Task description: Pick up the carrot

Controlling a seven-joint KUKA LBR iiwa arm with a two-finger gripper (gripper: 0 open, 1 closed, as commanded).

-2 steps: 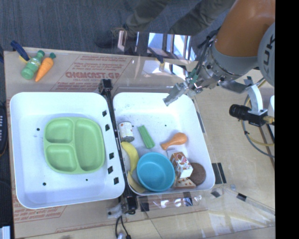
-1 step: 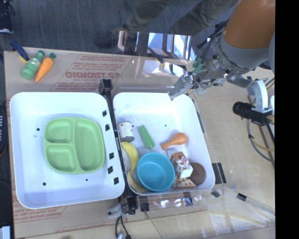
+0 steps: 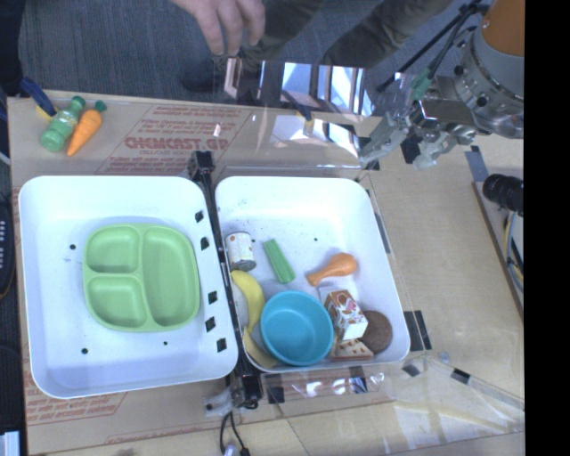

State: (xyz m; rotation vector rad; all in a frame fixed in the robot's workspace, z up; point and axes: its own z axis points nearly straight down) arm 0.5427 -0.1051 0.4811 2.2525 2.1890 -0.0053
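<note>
The carrot [image 3: 84,130] is orange with a green top. It lies on the bench outside the bins, at the far left back corner, next to a green bottle [image 3: 61,126]. My gripper [image 3: 392,153] hangs above the back right corner of the right bin [image 3: 383,240], far to the right of the carrot. Its fingers stand apart and open with nothing between them.
The left bin [image 3: 36,267] holds a green divided plate [image 3: 142,276]. In the right bin lie a small can [image 3: 240,250], a green stick [image 3: 279,261], an orange drumstick-shaped toy [image 3: 333,266], a banana [image 3: 248,294], a blue bowl [image 3: 296,327] and a printed box [image 3: 346,317]. A person's hand [image 3: 223,25] is at the back.
</note>
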